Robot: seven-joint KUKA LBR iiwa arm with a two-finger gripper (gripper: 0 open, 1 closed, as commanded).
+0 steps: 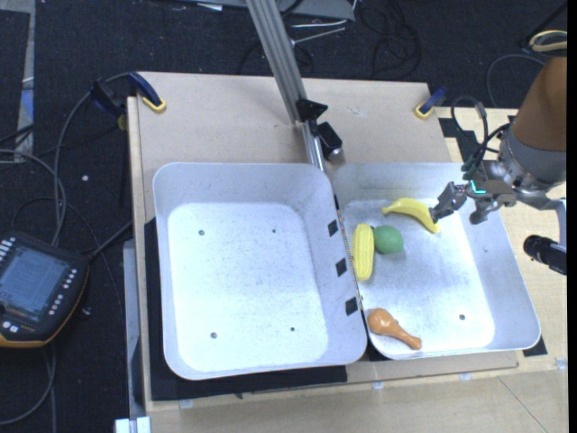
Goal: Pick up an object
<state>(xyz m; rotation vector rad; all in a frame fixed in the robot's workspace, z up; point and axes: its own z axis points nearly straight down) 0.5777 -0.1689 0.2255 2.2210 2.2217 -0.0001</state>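
Observation:
The right bin [487, 278] holds a yellow banana [411, 212] near its back, a yellow corn cob [362, 252] lying along its left side, a green ball [389, 240] touching the corn, and an orange pear-shaped toy [393, 326] at the front. My gripper [466, 203] hovers over the bin's back right part, just right of the banana's tip. Its two dark fingers [446, 203] stand apart with nothing between them.
The left bin [180, 242] lies beside the right one, with black clips along their shared wall. A slanted metal post [284, 61] rises behind the bins. Clamps sit at the bench's back corners, and a teach pendant [32, 287] lies at far left.

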